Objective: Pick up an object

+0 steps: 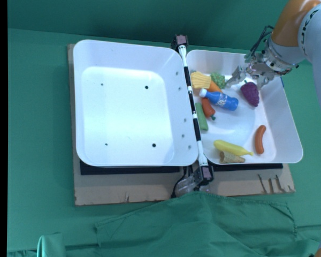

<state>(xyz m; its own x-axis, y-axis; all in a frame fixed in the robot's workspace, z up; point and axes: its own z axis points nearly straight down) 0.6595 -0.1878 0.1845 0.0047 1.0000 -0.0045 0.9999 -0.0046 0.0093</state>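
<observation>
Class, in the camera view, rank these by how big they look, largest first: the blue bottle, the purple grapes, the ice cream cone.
1. blue bottle
2. purple grapes, looking only slightly smaller
3. ice cream cone

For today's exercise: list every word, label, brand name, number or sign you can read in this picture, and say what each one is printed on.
None can be read.
Blue bottle: it bears a pale label patch, too small and blurred to read.
Arm: a dark mark on its grey casing, too blurred to read.
The white bins and the toy foods, such as the purple grapes, show no print.
</observation>
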